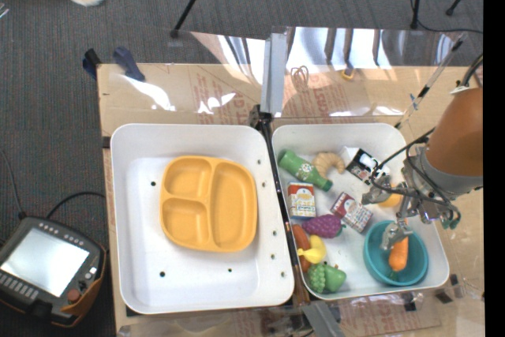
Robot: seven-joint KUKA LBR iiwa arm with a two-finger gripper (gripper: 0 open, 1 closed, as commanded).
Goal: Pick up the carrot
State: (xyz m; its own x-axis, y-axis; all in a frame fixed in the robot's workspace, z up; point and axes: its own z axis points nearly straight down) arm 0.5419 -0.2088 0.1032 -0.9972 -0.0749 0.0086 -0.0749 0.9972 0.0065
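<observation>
Carrot (399, 253) in teal bowl (379, 264)

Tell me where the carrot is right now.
The carrot lies in the teal bowl at the near right corner of the right bin, just below the gripper and right of the green grapes.

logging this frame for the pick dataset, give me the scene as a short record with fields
carrot: orange, lying in the teal bowl
bowl: teal, near right corner of the right bin
gripper: above the bowl, just over the carrot's upper end
grasp: cannot tell if the carrot is held
right bin: also holds a green bottle, grapes and small boxes
left bin: holds a yellow divided plate
arm: reaches in from the right
</observation>
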